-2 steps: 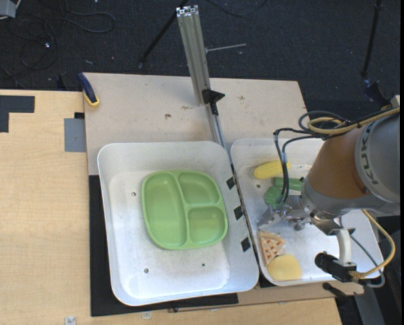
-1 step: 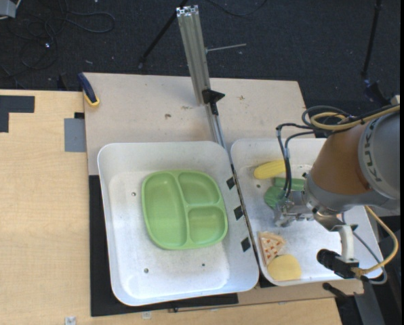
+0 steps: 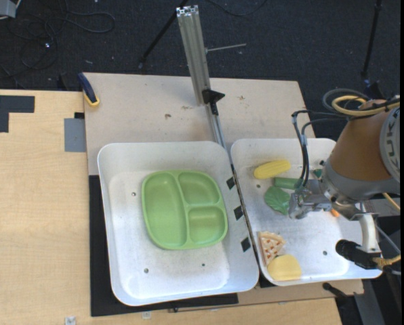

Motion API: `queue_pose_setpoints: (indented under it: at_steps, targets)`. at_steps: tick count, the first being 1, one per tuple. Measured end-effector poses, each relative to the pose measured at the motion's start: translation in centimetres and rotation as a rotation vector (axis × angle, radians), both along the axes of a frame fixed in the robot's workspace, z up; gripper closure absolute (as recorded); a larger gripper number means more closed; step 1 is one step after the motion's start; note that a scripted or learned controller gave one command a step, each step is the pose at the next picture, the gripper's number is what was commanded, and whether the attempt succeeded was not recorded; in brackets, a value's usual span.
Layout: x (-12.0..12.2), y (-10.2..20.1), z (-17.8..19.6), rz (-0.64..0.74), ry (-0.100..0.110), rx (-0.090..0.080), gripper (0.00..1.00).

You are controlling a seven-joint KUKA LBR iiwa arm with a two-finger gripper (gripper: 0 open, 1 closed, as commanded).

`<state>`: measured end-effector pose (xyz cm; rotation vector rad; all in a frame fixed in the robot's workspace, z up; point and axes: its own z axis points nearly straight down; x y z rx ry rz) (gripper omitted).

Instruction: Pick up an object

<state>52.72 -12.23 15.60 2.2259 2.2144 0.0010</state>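
Observation:
My gripper point(image 3: 299, 207) is low in the right bin point(image 3: 324, 249), right beside a green leafy toy point(image 3: 277, 199) and touching or nearly touching its right edge. A yellow corn cob point(image 3: 272, 169) lies just behind the green toy. Near the bin's front lie a pizza slice point(image 3: 270, 245) and a pale yellow round piece point(image 3: 284, 268). The arm's body hides the back right part of this bin.
The left bin point(image 3: 120, 249) holds a green divided plate point(image 3: 184, 209). A small orange bit point(image 3: 335, 213) shows beside the wrist. An aluminium post point(image 3: 195, 53) rises behind the bins, and a wooden table point(image 3: 32, 202) lies to the left.

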Motion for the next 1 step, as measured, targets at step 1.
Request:
queue_pose_setpoints:
  at_steps: [1]
  targets:
    - [0.07,-0.09,5.23,0.006,0.0,0.0,1.0]
